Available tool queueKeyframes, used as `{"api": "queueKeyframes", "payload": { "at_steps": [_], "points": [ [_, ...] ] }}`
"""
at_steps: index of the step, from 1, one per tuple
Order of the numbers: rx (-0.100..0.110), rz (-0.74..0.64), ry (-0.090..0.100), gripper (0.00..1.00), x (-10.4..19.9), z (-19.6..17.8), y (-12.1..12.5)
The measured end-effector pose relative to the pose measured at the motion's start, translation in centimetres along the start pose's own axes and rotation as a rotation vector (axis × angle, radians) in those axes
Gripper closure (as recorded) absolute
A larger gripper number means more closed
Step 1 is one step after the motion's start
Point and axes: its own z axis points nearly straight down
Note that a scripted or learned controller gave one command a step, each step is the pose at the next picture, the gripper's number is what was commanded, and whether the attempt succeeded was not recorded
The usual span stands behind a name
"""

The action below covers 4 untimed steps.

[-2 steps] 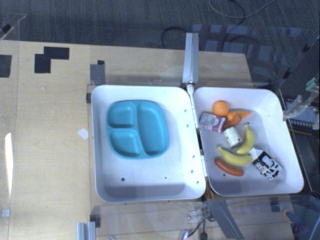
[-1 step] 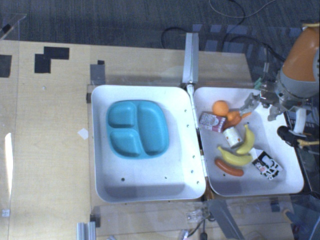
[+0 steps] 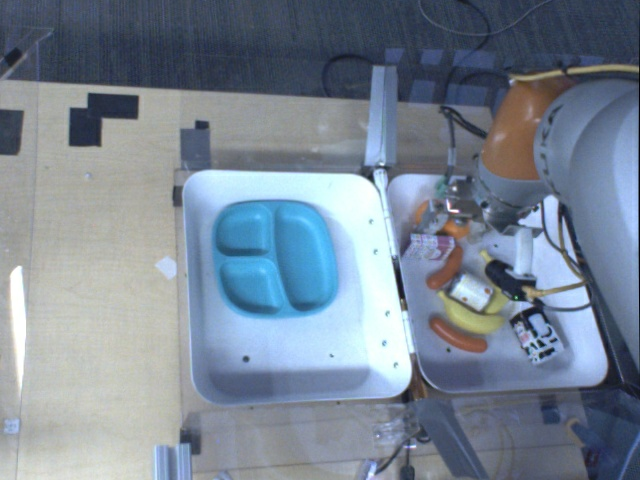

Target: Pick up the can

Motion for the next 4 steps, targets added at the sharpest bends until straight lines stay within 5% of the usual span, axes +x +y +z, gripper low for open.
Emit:
{"api": "queueKeyframes", "payload": {
  "at_steps": [1,2,4],
  "points": [
    [0.0,-0.002,0.001,1.0,0.1,-1.1,0.1],
    [-0.005,0.23,0.0,1.0,0.0,1.3,3.6],
    [-0.005,0.378,0.0,1.0,0.6,1.2,3.5]
  ]
}}
